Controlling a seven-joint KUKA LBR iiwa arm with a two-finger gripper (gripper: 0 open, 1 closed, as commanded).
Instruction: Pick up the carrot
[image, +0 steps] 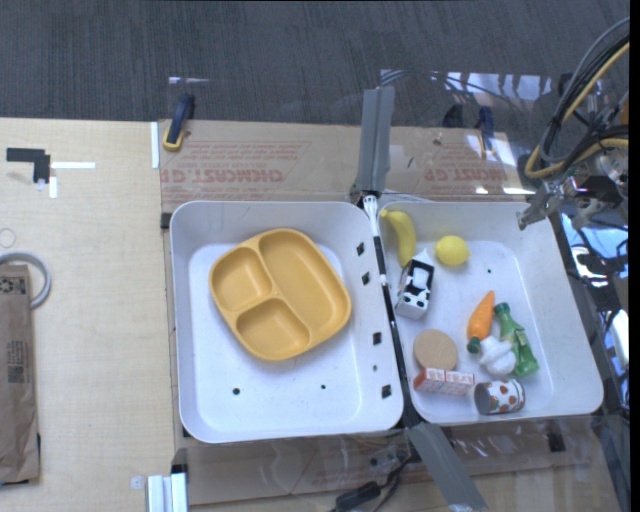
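carrot: sitting in the right bin, tilted, just beside the green bottle, with its lower end near a white veggie thing

gripper: parked up at the bin's far right corner, well apart from the carrot; honestly can't tell how it's set or if it has anything

neighbors: cookie, small box and can crowd the near side; banana, lemon and cow toy sit farther off

left bin: just the yellow plate

risk: that cluster is tight, so I reckon a grab could catch the bottle or nudge the carrot sideways

progress: nothing picked up yet, I'd say
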